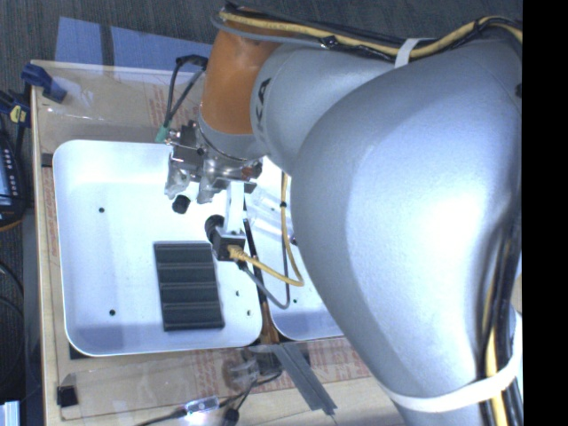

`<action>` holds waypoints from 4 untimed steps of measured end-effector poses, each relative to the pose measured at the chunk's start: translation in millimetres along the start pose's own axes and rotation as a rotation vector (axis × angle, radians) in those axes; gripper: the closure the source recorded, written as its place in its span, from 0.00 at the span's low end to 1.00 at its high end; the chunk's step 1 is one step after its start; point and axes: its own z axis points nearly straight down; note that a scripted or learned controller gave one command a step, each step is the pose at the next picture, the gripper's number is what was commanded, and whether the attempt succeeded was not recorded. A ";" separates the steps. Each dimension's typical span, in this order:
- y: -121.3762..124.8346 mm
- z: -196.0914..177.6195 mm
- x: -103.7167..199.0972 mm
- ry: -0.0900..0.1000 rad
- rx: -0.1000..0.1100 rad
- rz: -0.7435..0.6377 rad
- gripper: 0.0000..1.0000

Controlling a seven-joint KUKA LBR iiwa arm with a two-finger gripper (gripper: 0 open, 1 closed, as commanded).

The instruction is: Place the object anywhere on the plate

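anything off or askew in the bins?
Nothing stands out. The dark ribbed plate lies flat and square in the left bin, and the gripper hangs above that bin's upper right part.

Dark grey ribbed rectangular plate (188, 285), lying flat on the floor of the left white bin (89, 238), toward its near edge and right of centre. Long side runs away from the camera. Surface shows three ridged sections. Nothing resting on it.
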 end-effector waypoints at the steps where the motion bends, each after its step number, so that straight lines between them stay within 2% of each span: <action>1: 33.2 8.2 67.0 -0.002 0.000 -0.023 1.00; 2: 42.6 -12.7 103.2 -0.001 -0.003 -0.382 1.00; 3: 39.4 6.8 116.3 -0.003 0.000 -1.089 1.00; 4: -0.9 128.5 52.7 -0.003 0.000 -1.205 1.00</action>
